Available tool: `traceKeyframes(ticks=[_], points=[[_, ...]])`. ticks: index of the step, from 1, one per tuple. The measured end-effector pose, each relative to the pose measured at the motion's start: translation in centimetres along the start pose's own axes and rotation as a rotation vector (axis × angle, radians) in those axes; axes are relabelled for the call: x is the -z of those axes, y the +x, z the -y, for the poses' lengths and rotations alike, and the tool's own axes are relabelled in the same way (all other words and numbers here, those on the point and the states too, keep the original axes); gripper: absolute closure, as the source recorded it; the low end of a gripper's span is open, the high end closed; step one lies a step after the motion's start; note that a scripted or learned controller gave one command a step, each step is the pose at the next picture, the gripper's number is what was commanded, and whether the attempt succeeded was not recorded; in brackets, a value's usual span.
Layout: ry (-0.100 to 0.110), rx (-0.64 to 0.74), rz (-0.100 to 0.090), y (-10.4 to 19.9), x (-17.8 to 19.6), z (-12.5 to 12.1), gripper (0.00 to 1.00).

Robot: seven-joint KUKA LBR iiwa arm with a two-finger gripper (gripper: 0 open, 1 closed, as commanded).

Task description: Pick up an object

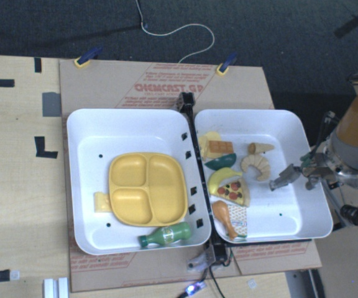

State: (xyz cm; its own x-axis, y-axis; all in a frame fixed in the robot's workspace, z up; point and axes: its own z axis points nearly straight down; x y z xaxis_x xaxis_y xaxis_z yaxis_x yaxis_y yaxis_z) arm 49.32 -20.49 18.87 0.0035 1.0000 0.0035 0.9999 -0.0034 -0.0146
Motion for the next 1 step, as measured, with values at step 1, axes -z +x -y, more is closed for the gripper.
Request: traceKeyframes(ticks=[1], points=[[-0.012, 0.004, 0.003, 0.01, 0.62, -0.31, 0.0]])
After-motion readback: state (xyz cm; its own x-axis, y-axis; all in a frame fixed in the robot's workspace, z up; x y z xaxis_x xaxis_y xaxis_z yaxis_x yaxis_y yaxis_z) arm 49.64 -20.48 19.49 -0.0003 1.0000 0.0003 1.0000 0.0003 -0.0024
